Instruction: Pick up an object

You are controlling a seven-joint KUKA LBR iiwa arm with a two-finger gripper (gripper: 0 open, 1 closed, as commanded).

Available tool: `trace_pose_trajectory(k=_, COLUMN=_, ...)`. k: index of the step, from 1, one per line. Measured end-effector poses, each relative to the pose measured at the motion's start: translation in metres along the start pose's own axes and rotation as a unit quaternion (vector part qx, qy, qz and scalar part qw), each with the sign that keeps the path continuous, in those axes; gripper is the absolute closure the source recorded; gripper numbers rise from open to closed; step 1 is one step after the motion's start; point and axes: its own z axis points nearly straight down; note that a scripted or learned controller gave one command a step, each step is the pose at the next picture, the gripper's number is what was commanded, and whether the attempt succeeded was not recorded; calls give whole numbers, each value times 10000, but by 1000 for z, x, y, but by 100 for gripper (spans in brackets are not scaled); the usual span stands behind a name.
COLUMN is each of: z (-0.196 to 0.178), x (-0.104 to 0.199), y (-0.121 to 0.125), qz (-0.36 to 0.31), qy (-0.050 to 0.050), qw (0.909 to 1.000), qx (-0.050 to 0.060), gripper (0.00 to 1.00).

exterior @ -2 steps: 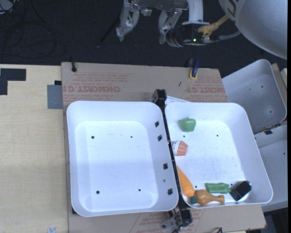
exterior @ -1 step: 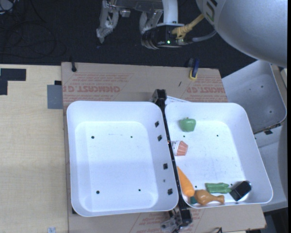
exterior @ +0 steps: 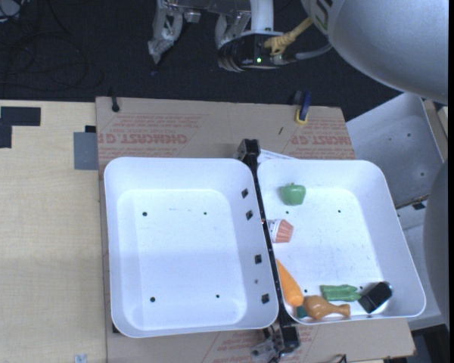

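The right bin [exterior: 397, 237] holds several small items. A green apple-like toy [exterior: 292, 194] lies near its back left. An orange-and-white piece [exterior: 282, 231] rests against the left wall. Along the front lie an orange carrot [exterior: 288, 282], a brown drumstick shape [exterior: 325, 307], a green pod [exterior: 339, 293] and a black block [exterior: 375, 297]. My gripper [exterior: 197, 30] hangs high at the top of the view, beyond the bins' far edge. It is open, its two fingers [exterior: 163, 35] wide apart with nothing between them.
The left bin [exterior: 113, 203] sits beside the right one, joined by a black divider with clips [exterior: 257, 225]. Both rest on a cardboard sheet [exterior: 181, 131]. The arm's large grey body [exterior: 386, 29] fills the upper right.
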Motion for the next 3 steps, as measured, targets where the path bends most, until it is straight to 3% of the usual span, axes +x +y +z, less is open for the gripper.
trace_pose_trajectory(k=1, z=-9, x=1, y=0, qz=-22, qy=-2, qw=10000, qx=13, gripper=100)
trace_pose_trajectory(k=3, z=-1, x=-6, y=-93, qz=6, qy=2, qw=10000, qx=13, gripper=100)
